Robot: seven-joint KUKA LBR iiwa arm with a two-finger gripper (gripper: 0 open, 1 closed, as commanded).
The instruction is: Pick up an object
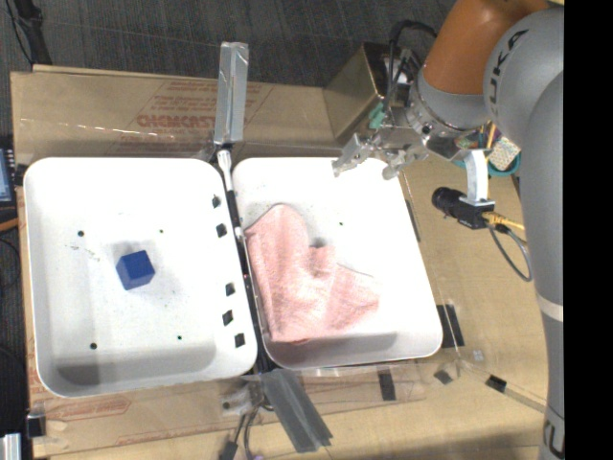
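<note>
A small blue cube (136, 268) lies in the left bin (57, 185), left of its middle. A crumpled pink cloth (305, 281) covers the left and front of the right bin (402, 286). My gripper (369, 160) hangs over the right bin's far edge, well above and behind the cloth. Its two fingers (346, 161) are spread apart with nothing between them.
A flattened cardboard sheet (144, 108) lies behind the bins. A metal divider bar (230, 94) rises between them at the back. Cables and a black connector (460, 206) hang from the arm to the right of the right bin.
</note>
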